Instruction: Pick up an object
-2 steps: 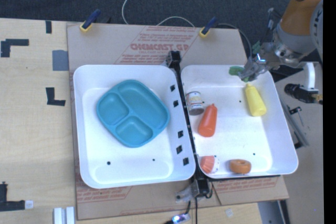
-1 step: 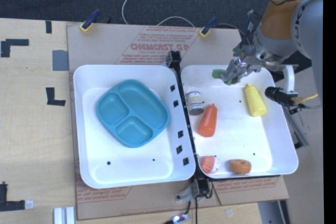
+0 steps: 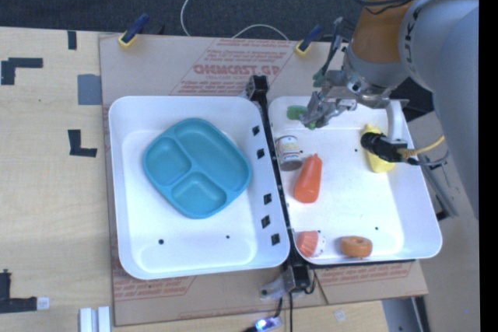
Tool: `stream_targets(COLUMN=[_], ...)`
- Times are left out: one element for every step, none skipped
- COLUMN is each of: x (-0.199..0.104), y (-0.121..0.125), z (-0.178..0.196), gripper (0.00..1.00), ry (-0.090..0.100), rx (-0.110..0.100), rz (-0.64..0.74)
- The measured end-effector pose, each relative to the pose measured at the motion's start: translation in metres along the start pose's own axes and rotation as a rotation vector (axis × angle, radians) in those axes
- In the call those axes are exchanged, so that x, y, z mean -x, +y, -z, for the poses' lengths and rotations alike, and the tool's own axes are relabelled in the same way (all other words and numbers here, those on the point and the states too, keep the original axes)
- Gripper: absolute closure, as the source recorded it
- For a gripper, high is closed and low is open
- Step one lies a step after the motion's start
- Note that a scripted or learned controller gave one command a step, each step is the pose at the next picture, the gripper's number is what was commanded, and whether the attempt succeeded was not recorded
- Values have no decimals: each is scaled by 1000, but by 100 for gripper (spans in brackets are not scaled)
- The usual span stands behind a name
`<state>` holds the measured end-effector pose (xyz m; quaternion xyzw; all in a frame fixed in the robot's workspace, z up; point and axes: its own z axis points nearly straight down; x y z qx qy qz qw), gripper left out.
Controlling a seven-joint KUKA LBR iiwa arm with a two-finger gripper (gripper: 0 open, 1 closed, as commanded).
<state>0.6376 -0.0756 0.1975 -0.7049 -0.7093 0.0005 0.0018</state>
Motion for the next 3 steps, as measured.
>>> stream_targets(x=[-48, -101, -153], y=[-11, -25, -28], z=[-3, -1, 15], gripper=[100, 100, 100], ry=[0, 0, 0], rx=[0, 0, 3], rz=[-1, 0, 1])
